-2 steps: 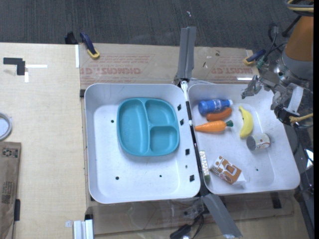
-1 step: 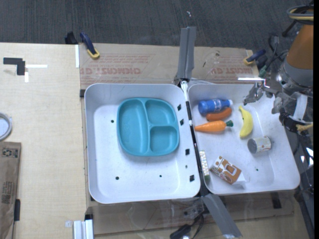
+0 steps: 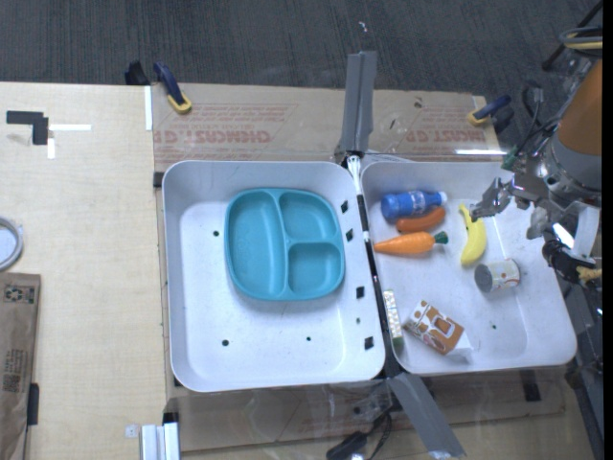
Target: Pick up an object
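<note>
On the bench (image 3: 86, 218) the left bin (image 3: 192, 286) holds a teal divided plate (image 3: 285, 244). The right bin (image 3: 517, 338) holds a carton (image 3: 438, 330), carrot (image 3: 407, 244), banana (image 3: 472, 238), blue bottle (image 3: 410, 203) and grey cup (image 3: 496, 276). The claw (image 3: 498, 199) hovers beside the banana; whether it's spread, I cannot tell.

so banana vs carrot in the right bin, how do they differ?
Colour: the banana is yellow; the carrot is orange with a green tip. Shape: the banana is curved, the carrot straight and tapered. Pose: the banana runs roughly up-down in the camera view, the carrot lies left-right. Position: the banana lies nearer the gripper, the carrot nearer the divider between the bins. Both lie flat in the right bin, a small gap apart.
</note>
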Controlling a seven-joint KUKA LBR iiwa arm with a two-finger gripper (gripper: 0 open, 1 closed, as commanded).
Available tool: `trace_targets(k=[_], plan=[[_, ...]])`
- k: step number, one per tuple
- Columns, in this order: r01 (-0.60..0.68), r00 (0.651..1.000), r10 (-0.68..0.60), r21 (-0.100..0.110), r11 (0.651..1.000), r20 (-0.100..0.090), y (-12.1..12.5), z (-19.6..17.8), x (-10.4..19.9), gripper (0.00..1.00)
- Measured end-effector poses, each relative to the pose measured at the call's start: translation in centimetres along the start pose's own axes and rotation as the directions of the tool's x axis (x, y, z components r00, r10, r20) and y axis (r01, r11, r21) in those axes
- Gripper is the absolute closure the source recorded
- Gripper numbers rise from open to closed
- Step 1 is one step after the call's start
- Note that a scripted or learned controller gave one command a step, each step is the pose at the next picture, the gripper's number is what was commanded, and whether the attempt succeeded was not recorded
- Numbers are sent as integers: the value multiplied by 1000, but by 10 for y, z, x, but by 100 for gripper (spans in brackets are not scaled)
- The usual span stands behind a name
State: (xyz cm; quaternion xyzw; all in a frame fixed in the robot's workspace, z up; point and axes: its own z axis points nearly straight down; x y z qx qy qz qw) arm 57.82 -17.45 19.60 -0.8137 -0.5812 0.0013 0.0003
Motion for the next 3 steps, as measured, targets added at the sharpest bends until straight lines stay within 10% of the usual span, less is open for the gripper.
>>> trace_targets(k=[1,2,3], plan=[[75,997,-75,-1,997,-1,15,105,-12,0],[72,997,-72,1,997,0,15,96,-13,100],[47,999,-47,-1,999,0,18,-32,11,100]])
